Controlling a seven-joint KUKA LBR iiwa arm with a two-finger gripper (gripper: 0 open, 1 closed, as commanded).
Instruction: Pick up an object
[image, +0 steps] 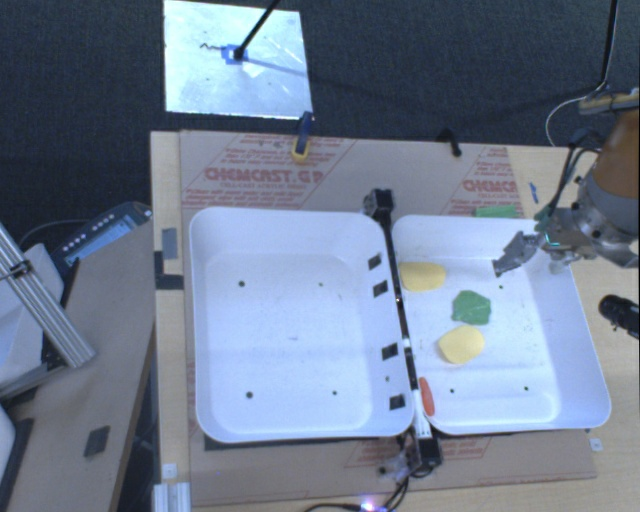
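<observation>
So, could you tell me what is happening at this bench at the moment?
A grey robot arm reaches in from the right, its gripper poised over the upper part of the right bin. Three small things lie in that bin: a yellow piece near the divider, a green piece in the middle and another yellow piece below it. None sits between the fingers, so nothing is picked up yet.

Two shallow white plastic bins sit side by side on the bench, a left bin (290, 330) and a right bin (560, 380). The right one holds three small soft objects: two yellow rounded pieces (423, 276) (461, 345) and one green crumpled piece (472, 307). One slim orange-red item (427, 397) lies by the divider.
</observation>
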